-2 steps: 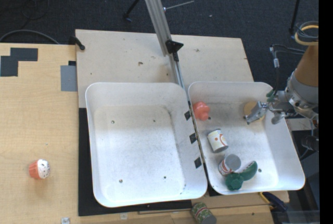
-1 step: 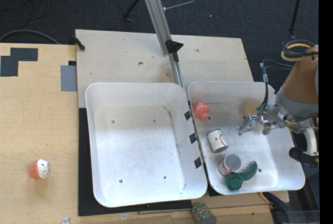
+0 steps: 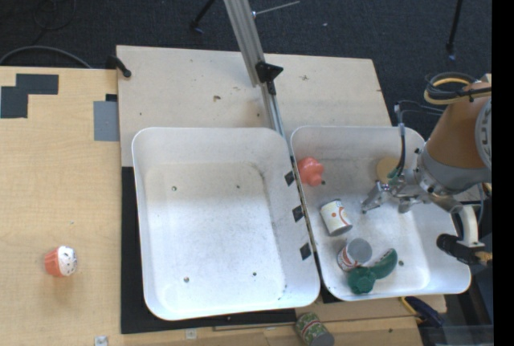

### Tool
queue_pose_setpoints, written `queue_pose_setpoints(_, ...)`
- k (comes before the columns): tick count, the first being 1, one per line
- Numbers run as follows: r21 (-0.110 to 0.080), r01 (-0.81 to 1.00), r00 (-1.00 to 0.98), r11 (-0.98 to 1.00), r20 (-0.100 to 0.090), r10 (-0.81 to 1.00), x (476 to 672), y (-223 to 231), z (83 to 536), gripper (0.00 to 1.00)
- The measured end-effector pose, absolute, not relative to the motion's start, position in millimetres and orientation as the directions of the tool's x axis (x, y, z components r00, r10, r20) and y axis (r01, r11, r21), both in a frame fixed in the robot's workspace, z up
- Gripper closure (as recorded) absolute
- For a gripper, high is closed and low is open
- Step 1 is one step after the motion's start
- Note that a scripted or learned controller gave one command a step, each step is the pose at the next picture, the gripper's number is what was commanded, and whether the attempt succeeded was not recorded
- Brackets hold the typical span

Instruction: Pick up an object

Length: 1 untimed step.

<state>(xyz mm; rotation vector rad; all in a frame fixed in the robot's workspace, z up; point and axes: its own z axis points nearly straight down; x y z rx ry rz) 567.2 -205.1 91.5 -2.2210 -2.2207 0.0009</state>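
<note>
The arm point(image 3: 459, 145) reaches in over the right-hand bin point(image 3: 450, 285) from that bin's right side — its orange band sits above the bin's right rim, with the grey wrist just below it. The gripper point(image 3: 374, 200) extends leftward from the wrist, low over the bin's middle. It is small and partly blurred — whether its jaws stand apart or closed cannot be told.

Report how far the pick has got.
Done: the arm has reached into the right bin, and the gripper sits above its floor, right of the white cup. In hand: nothing shows between its fingers. Left: the grasp and the lift. The orange toy, the cup, the grey can and the green piece all lie on the bin floor.
</note>
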Motion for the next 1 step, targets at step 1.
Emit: queue_pose_setpoints(1,-0.001,1.0,0.004,-0.004,0.001,1.0,566.9,-205.6,101.7,1.0)
